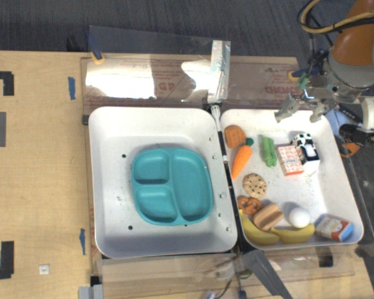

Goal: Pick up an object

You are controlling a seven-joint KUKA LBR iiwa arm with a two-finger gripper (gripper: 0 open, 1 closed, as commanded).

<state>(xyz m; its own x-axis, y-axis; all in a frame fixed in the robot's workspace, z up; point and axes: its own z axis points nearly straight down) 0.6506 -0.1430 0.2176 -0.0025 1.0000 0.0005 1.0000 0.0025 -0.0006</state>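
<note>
closest to you, along the right bin's (343, 173) near rim: banana (275, 232), hotdog bun (267, 216), egg (298, 217), small carton (333, 227). behind them pretzel (249, 204), cookie (254, 184), carrot (240, 161), green pod (268, 151), red-white box (290, 159), cow toy (306, 146). bare floor along the right rim. tool (306, 108) hangs over the far rim, prongs spread, nothing in them. left bin (112, 142) carries a teal divided tray (172, 185), wide margin around it. plywood surface (31, 167), dark carpet (143, 5) beyond.

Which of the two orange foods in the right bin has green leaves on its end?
The carrot, the long tapered piece with a green top. The other orange piece, just above it, is short, rounded and leafless.
</note>
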